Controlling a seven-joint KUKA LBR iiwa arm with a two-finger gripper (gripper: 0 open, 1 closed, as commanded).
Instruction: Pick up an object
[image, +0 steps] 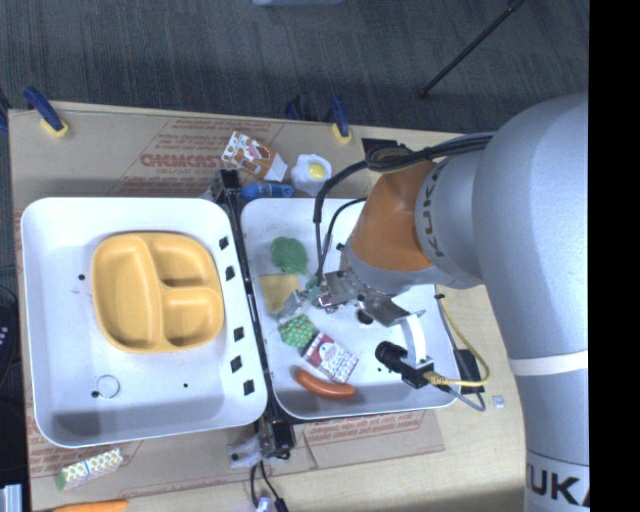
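On the left of the table, a white bin (40, 300) holds a yellow divided tray (158, 290). Right of it, a second white bin (400, 395) holds small items: a green piece (289, 253), a green patterned packet (297, 331), a red-and-white packet (330, 357) and a sausage (324, 384). The gripper (325, 293) hovers low near the green packet; whether its jaws are wide or narrow cannot be told. A good grasp likely means centring over one item, clear of its neighbours.
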